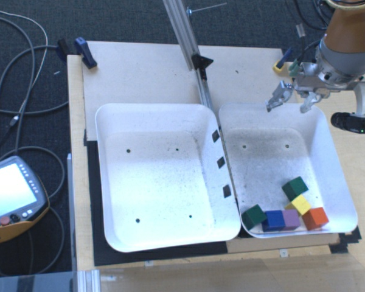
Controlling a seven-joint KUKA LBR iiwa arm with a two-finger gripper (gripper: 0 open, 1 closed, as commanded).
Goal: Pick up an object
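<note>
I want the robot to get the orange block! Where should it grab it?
The small orange cube sits at the right end of the block cluster in the right white bin, touching the yellow cube on its upper left. Probably best to come straight down from above, with the gripper closing on its near and far faces, which look free.

The two bins [164, 117] look like smooth, shiny white plastic. The bench [140, 72] looks like pale, dull wood. The pole [179, 23] is shiny metal.
</note>
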